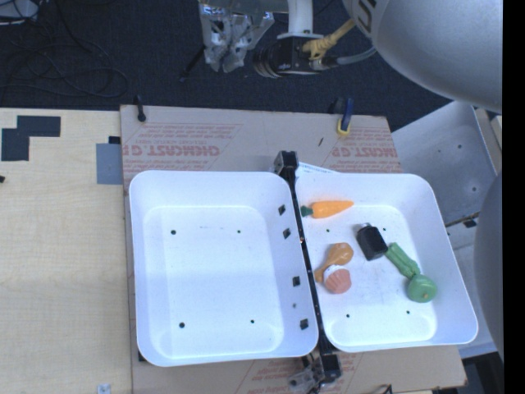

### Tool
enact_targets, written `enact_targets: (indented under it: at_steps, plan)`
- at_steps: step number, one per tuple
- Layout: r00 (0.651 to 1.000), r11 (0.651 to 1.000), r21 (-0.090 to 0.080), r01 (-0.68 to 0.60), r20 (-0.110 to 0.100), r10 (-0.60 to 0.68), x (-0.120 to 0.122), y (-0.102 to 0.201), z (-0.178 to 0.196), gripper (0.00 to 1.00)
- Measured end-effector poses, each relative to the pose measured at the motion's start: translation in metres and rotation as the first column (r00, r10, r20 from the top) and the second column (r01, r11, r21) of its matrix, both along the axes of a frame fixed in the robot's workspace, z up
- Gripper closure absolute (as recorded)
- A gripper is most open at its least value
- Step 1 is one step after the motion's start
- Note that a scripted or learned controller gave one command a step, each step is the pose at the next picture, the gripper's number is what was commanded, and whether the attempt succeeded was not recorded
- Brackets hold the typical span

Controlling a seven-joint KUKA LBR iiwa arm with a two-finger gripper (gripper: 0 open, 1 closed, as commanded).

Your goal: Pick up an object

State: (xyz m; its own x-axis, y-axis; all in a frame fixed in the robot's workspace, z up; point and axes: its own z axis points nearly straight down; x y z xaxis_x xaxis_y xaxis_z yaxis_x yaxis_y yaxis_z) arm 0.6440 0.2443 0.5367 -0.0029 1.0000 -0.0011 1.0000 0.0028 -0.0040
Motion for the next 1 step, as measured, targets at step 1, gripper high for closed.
enact_targets:
  at_steps: [1]
  plan:
    - [1.000, 1.000, -0.001, -0.005, -0.001, 0.005, -0.0008, 0.0008, 0.0000, 1.00]
